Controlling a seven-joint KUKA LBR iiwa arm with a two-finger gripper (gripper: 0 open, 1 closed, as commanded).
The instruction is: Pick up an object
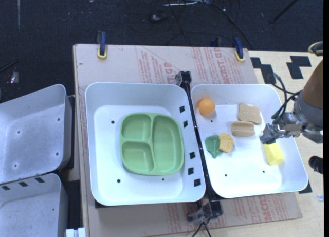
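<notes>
1. Nearest the camera, the front rims of two white bins sit side by side on a board; the left bin [97, 143] holds a green divided tray [152, 144] with three compartments, lying flat near the bin's middle.
2. At the view's left edge, more white bins [31, 128] are partly cut off by the frame.
3. Inside the right bin [247, 179], an orange ball [206, 107] lies near the back left corner, close to the wall shared with the left bin.
4. A tan bread slice [249, 113] lies toward the back, with a tan roll-shaped piece [243, 128] just in front of it.
5. A green leaf-like piece [212, 145] touches a yellow corn-like piece [225, 142]; their exact shapes are hard to make out.
6. A yellow block [274, 154] lies near the bin's right wall.
7. The gripper [268, 137] hangs low just above and beside the yellow block's back edge; the arm's grey wrist enters from the right and is cut off by the frame.
8. Whether the jaws are open or closed cannot be told, as the tips blur into a dark mass; nothing is visibly held between them.
</notes>
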